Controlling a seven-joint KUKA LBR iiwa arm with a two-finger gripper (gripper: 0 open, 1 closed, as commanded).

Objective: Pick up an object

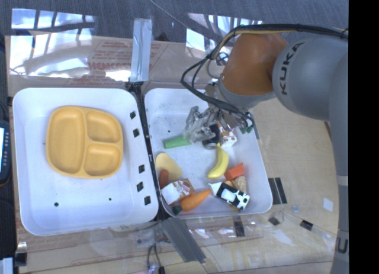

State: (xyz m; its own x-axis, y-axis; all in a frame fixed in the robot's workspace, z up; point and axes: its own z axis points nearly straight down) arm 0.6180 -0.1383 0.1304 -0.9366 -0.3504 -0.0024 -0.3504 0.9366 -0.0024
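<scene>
Just left of the fingers (200, 126) lies the green stick (176, 142) — grip state unclear.

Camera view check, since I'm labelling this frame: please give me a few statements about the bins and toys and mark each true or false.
1. The yellow divided plastic tray lies in the left white bin. True.
2. The yellow toy banana lies on that tray. False: it lies in the right white bin.
3. The green stick-shaped toy is in the right bin. True.
4. The gripper hovers over the left bin. False: it is over the right bin.
</scene>
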